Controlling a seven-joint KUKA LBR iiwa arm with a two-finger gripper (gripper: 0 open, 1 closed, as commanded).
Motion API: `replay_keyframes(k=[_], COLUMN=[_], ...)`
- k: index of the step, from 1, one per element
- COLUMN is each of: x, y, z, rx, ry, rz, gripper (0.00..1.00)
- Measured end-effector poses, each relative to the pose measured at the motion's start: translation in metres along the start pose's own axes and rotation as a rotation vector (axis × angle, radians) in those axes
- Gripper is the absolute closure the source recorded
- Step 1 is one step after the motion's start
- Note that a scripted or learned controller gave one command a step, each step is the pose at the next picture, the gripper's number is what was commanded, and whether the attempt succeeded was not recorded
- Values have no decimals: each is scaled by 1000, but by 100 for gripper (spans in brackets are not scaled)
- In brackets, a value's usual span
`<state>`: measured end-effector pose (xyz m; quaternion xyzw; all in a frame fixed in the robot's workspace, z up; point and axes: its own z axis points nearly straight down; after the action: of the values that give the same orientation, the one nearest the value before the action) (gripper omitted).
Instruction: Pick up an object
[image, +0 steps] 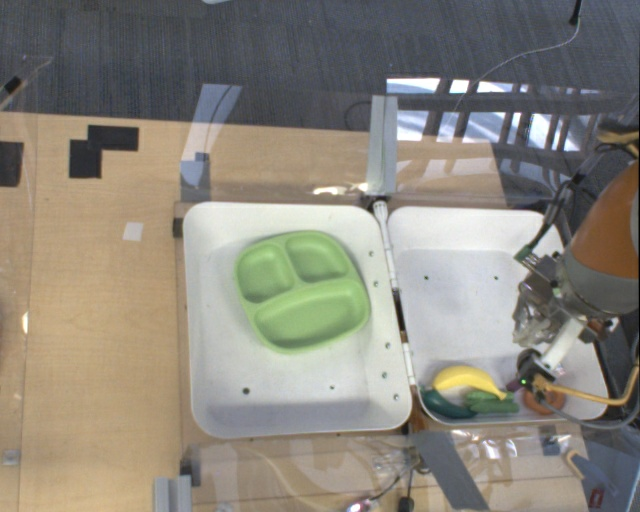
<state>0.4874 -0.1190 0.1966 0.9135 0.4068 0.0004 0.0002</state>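
In the camera view, a pale wooden tabletop (90, 300) carries two shallow white bins side by side. The left bin (200, 300) holds a green divided plate (300, 290) lying flat near its middle. The plate is slightly turned, with its one large compartment toward the lower right and its two smaller ones toward the upper left.

The right bin (450, 290) has its things crowded into the lower edge. A yellow banana (465, 380) lies there with its long axis running roughly left to right across the frame. It arches upward, and its right end dips toward the lower right. Just below it and touching it are a dark teal object (438, 404) on the left and a green piece (490, 403) on the right, both also lying crosswise. A small orange-brown thing (545, 400) sits right of these, in the bin's lower right corner.

The gripper (530, 325) hangs over the right side of the right bin, above and to the right of the banana and apart from it. From this angle it cannot be told whether the gripper is spread or pressed together, and nothing is seen held in it.
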Motion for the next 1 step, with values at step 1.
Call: replay_keyframes(k=[1], x=[16], y=[24], z=[-10], rx=[0], ry=[0], rz=[150], gripper=[100])
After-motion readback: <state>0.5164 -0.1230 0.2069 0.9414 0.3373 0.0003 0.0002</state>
